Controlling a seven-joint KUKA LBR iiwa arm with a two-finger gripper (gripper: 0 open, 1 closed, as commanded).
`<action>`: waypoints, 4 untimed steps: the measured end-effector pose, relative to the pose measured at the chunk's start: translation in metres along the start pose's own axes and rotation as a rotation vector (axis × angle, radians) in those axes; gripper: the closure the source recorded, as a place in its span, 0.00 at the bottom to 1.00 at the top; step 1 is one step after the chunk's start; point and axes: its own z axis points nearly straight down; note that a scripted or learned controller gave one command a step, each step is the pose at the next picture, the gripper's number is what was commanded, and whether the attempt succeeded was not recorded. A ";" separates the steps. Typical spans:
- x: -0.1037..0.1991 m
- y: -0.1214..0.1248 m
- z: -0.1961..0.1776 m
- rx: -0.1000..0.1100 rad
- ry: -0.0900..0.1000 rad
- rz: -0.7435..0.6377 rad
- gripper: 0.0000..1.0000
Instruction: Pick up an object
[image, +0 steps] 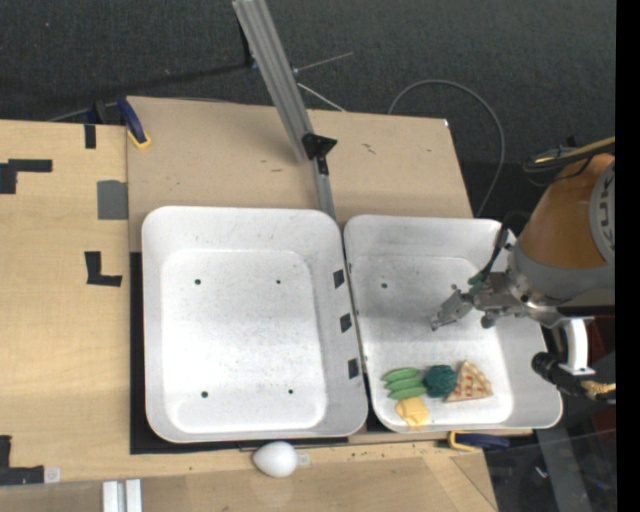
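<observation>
In the right bin (420, 250), near its front edge, lie several small toy foods: a green pod-shaped piece (402, 380), a dark green broccoli-like piece (439, 379), a pizza-slice piece (468, 383) and a yellow piece (412, 410). My gripper (455, 309) hangs over the middle right of this bin, behind the toys and apart from them. Its fingers point left and down, with nothing visible between them.
The left bin (240, 320) sits beside the right one. A white egg-shaped object (275, 459) lies on the bench in front of the left bin. A grey metal pole (290, 95) slants across the back, ending at the bins' shared edge.
</observation>
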 end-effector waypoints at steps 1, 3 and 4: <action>0.001 -0.002 0.054 -0.001 0.000 0.000 0.00; -0.002 0.008 -0.005 -0.011 -0.003 -0.001 1.00; -0.005 0.005 -0.067 -0.013 -0.003 -0.001 1.00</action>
